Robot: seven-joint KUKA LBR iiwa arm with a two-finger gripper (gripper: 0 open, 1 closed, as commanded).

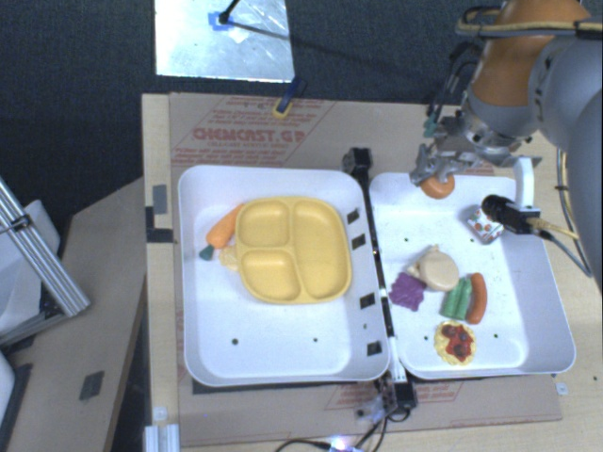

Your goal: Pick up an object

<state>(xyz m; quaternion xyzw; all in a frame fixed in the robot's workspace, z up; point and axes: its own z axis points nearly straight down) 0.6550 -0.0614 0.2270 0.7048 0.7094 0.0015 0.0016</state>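
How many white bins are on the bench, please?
2. The left shallow white plastic bin holds a yellow divided plate and an orange toy carrot. The right shallow white plastic bin lies beside it, under the hand.

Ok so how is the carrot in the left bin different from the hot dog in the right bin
The carrot is orange with a green tip; the hot dog is a darker red-orange with no green on it. The carrot lies slantwise, tucked against the yellow divided plate; the hot dog lies nearly straight up and down in the view, beside a green piece. Both are long, thin toy foods lying flat on a white bin floor.
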